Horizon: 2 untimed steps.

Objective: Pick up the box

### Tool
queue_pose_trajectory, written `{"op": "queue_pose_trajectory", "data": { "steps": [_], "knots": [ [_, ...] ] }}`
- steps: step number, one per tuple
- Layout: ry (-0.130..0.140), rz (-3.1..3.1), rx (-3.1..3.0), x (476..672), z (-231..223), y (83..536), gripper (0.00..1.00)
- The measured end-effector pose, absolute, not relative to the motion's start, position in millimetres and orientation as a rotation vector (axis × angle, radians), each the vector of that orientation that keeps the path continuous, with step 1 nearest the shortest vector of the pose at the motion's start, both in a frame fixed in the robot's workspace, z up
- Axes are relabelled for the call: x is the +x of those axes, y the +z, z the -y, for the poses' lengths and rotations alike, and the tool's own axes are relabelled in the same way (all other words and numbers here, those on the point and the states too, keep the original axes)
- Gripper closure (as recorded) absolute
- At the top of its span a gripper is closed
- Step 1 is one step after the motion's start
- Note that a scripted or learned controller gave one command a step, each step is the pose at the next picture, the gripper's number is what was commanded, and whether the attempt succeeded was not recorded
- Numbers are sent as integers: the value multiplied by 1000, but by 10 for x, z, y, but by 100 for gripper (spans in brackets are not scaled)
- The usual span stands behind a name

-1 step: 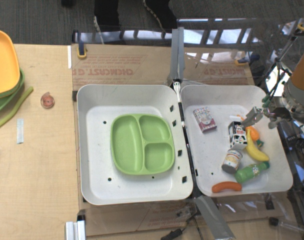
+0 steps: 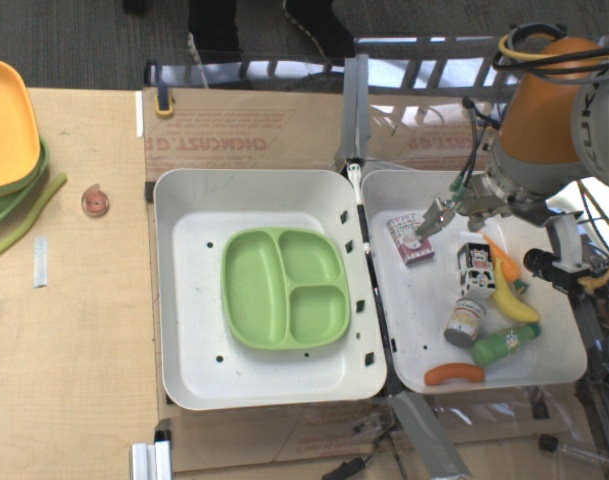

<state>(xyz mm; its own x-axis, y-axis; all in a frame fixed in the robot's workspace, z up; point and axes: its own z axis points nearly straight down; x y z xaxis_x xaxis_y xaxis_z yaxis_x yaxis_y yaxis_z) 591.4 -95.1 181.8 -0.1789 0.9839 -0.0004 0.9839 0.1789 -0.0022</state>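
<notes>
The box (image 2: 410, 238) is small and flat, pink and white, and lies in the upper left part of the right bin (image 2: 414, 363). My gripper (image 2: 433, 220) hangs low over the bin just right of the box, at its upper right corner; whether it touches the box is unclear. The grey arm with its orange band (image 2: 550, 103) reaches in from the upper right. Nothing is lifted; the box rests on the bin floor.
Right of the box lie a black-and-white carton (image 2: 476, 266), a carrot (image 2: 501, 250), a banana (image 2: 515, 303), a can (image 2: 466, 320), a green bottle (image 2: 505, 343) and a red sausage (image 2: 454, 373). The left bin (image 2: 184, 368) holds a green divided plate (image 2: 286, 288).
</notes>
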Motion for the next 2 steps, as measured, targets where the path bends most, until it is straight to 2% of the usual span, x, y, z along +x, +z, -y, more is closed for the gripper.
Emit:
{"op": "queue_pose_trajectory", "data": {
  "steps": [1, 2],
  "knots": [
    [1, 2590, -1778, 6326, 1017, 914, 0],
    [2, 2589, -1782, 6326, 1030, 1004, 100]
  ]
}}
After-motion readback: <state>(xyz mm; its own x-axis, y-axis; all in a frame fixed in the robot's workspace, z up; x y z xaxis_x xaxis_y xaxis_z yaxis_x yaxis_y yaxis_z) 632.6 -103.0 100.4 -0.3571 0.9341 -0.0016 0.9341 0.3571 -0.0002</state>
